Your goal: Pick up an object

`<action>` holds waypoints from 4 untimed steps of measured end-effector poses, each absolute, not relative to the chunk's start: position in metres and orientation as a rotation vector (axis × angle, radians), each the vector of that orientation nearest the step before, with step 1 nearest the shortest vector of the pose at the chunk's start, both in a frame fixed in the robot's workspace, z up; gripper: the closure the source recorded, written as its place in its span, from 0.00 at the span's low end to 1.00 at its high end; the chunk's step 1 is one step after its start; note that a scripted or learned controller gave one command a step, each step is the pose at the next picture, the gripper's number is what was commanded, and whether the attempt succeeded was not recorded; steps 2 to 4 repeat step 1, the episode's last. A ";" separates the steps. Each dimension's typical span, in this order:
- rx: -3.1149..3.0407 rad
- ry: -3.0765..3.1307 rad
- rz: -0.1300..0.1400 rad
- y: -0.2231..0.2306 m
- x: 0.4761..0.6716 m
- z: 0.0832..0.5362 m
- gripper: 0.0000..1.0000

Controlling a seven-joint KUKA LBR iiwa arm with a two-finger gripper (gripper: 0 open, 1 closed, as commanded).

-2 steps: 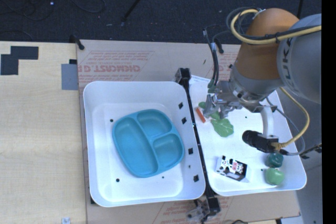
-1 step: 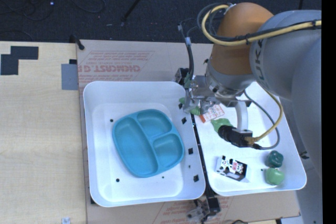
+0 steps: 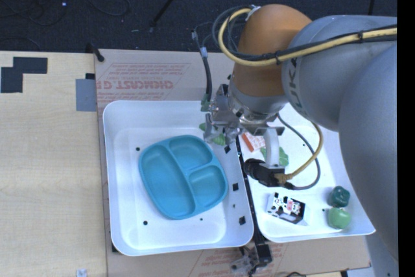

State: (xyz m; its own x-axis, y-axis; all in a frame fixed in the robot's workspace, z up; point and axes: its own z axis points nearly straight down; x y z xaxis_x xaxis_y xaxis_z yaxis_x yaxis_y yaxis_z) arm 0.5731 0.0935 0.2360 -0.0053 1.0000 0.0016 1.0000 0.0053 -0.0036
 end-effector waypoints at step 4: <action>-2.217 -2.223 0.005 0.091 0.573 0.236 0.00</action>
